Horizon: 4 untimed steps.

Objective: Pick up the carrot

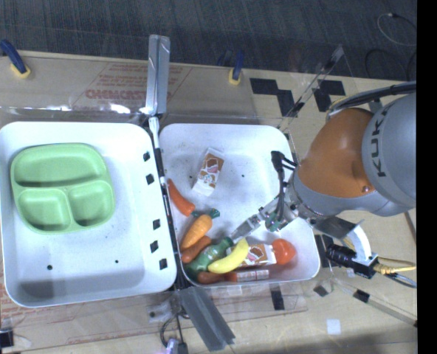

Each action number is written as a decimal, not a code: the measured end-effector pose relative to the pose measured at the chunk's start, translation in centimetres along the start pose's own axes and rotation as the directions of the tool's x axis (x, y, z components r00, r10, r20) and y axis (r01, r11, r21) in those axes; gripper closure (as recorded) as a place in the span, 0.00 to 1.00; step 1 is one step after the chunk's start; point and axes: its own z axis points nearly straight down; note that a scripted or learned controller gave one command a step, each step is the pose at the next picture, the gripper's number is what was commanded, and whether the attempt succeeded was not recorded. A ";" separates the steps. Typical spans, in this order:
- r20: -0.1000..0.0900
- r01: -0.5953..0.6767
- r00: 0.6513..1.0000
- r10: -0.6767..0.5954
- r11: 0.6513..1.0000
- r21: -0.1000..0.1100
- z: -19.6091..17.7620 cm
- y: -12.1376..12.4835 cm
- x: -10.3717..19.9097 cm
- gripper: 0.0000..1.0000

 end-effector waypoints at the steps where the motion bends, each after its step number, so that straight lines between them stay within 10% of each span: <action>1: -0.003 -0.157 0.988 0.157 0.988 -0.006 5.7 6.2 3.6 0.00; 2: -0.001 -0.075 0.997 0.075 0.997 0.001 -2.8 6.2 11.9 0.00; 3: 0.004 -0.012 1.000 0.012 1.000 -0.005 6.2 2.0 3.5 0.00; 4: 0.014 -0.005 1.000 0.006 1.000 -0.019 4.8 2.6 3.3 1.00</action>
